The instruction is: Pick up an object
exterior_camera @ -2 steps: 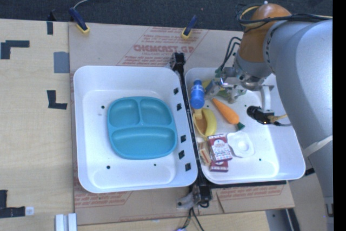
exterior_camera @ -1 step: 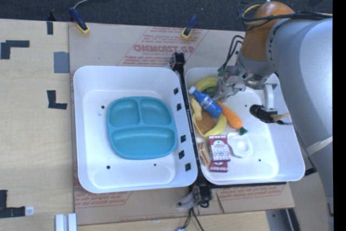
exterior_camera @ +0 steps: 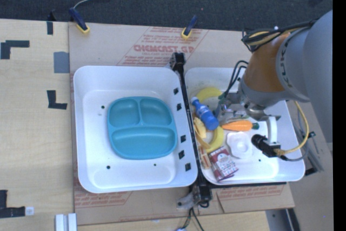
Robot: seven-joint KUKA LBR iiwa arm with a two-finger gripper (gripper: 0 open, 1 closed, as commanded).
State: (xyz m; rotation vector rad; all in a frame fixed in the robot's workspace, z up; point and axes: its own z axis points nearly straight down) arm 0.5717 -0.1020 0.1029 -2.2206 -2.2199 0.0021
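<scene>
Carrot (exterior_camera: 238, 126): small orange toy vegetable, lying on its side in the right bin (exterior_camera: 286, 170), centre-right of the frame, directly under the gripper (exterior_camera: 230, 111). Judged light, rigid moulded plastic with a smooth, tapering surface that may slip; best taken across the thicker middle, fingers square to its long axis.

Neighbours, all in the same bin:
- Blue bottle (exterior_camera: 206, 114), just left of the carrot, tilted; cylindrical, likely to roll.
- Banana (exterior_camera: 208, 135), yellow, beneath and beside the bottle, close to the divider.
- White cup (exterior_camera: 239, 146), just below the carrot; light, thin-walled by appearance.
- Red packet (exterior_camera: 221, 163), lower part of the bin; flat, hard to get fingers under.

Left bin (exterior_camera: 86, 170): blue divided plate (exterior_camera: 142, 127), centre-left of the frame, well apart from the rest.

Gripper state: cannot be told; the wrist hides the tip.

Risk, as judged: crowding may nudge bottle or cup during closure.
</scene>
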